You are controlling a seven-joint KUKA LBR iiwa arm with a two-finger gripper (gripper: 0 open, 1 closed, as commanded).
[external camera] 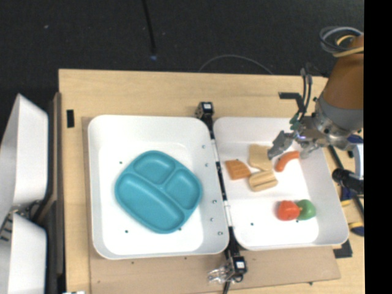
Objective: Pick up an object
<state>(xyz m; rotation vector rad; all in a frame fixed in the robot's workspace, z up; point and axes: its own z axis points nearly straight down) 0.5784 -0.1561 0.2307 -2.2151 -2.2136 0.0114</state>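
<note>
The gripper [293, 146] hung low over the right bin [324, 228], its fingers apart around an orange carrot-like piece [286, 160] at the far right. A teal divided plate [158, 190] lay in the left bin [104, 225].

A blue plate [158, 190] with three compartments lies flat in the left bin [101, 237], well apart from the gripper [288, 147] and past the seam between the bins. The right bin [324, 231] sits beneath the gripper. A black clip [204, 109] joins the bins at the seam, near the gripper. A second clip [229, 268] is farther off. Both bins rest on a wooden bench [122, 90]. White boxes [27, 158] stand farthest from the gripper.
</note>
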